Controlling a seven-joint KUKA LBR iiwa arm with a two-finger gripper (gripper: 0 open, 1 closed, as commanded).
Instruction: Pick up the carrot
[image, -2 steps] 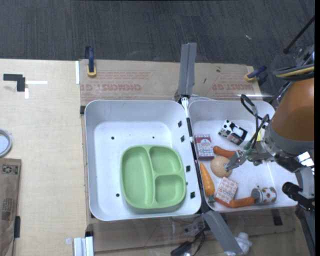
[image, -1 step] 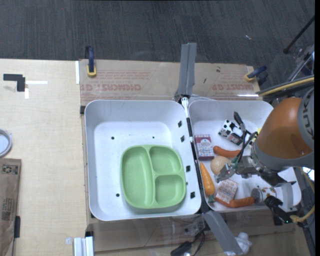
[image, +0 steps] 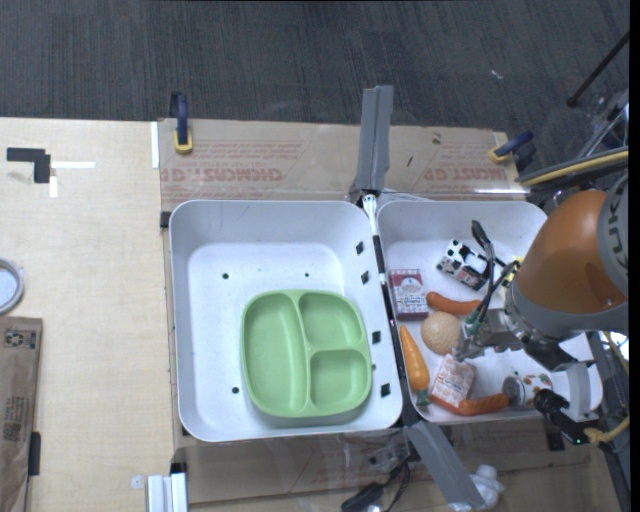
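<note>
- From the overhead camera you see two white bins side by side; the left bin (image: 190, 300) holds a green divided plate (image: 305, 352).
- The carrot (image: 414, 360) you want lies in the right bin (image: 400, 215), along its left wall, just beside a round tan ball (image: 440, 331).
- Near it sit a small red box (image: 406, 293), a second orange piece (image: 452, 303) and a snack packet (image: 451, 381).
- The gripper (image: 470, 345) hangs over the packet, just right of the ball; you cannot tell how its jaws stand.
</note>
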